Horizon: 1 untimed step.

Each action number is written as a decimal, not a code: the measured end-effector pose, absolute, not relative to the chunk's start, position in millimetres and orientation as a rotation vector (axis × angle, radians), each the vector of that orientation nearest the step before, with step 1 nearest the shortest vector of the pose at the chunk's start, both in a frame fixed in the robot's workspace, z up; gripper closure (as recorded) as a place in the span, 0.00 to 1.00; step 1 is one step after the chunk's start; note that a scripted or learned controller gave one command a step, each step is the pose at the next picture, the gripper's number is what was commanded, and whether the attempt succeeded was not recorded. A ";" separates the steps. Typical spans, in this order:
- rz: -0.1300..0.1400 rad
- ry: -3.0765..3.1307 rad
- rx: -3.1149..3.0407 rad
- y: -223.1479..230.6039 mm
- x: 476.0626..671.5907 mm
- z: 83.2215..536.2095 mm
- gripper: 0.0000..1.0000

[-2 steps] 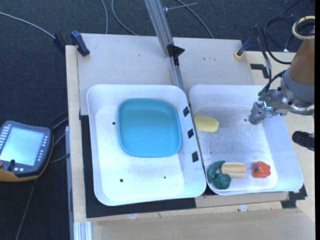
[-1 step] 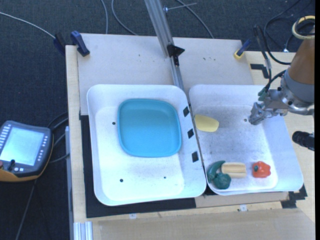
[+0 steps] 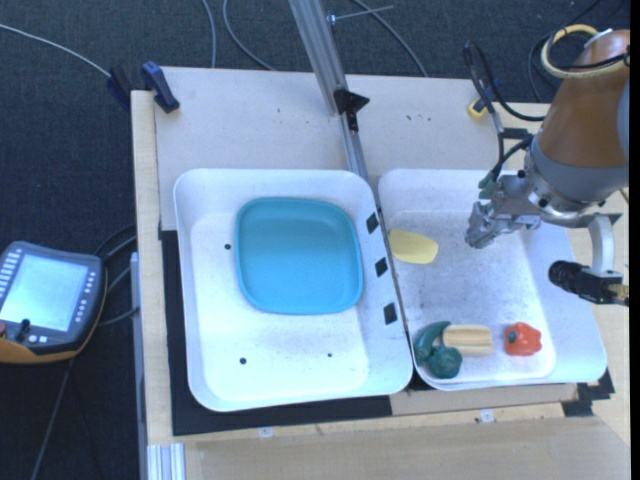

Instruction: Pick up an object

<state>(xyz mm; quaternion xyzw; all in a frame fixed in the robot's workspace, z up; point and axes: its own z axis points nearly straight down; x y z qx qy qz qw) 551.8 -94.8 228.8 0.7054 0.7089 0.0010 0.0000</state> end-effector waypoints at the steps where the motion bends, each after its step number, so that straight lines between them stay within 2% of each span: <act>1: 0.002 2.228 2.217 -35.0 540.9 225.7 1.00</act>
